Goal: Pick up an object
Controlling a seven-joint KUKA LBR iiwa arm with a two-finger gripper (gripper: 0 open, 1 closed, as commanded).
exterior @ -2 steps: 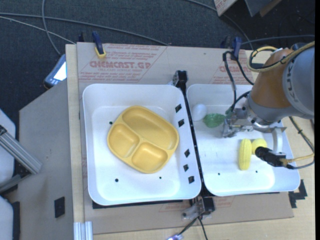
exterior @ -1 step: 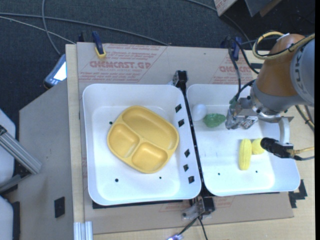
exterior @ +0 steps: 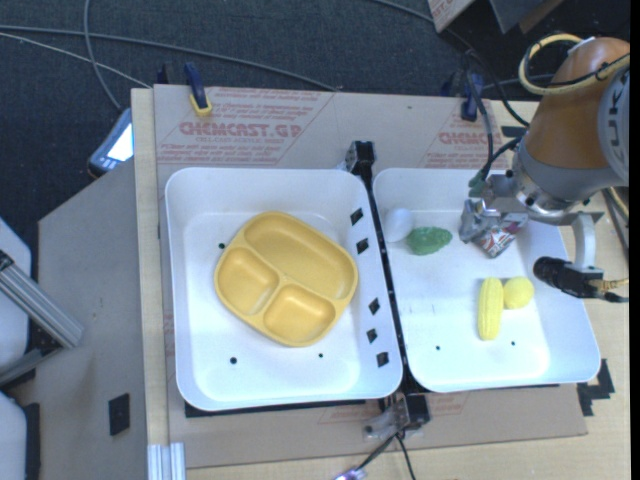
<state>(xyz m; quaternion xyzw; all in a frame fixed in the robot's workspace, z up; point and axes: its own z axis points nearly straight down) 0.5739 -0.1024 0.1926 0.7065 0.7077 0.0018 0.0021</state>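
A yellow divided plate (exterior: 286, 279) lies in the left bin (exterior: 190, 268). In the right bin (exterior: 450, 353) sit a green leafy toy (exterior: 429, 240), a pale roundish object (exterior: 399, 224) by the divider, a yellow corn cob (exterior: 490, 308) and a small yellow piece (exterior: 518, 293) touching it. My gripper (exterior: 490, 233) hangs over the right bin's upper right part, just right of the green toy. Something with red and white markings (exterior: 497, 240) shows at its tip; whether it is held cannot be told.
A black divider rail (exterior: 372, 258) with clips runs between the bins. A cardboard sheet (exterior: 250, 123) lies under both bins, clamped at the back. A black cable connector (exterior: 560, 275) sticks in over the right bin's right side. Cables cross the dark floor behind.
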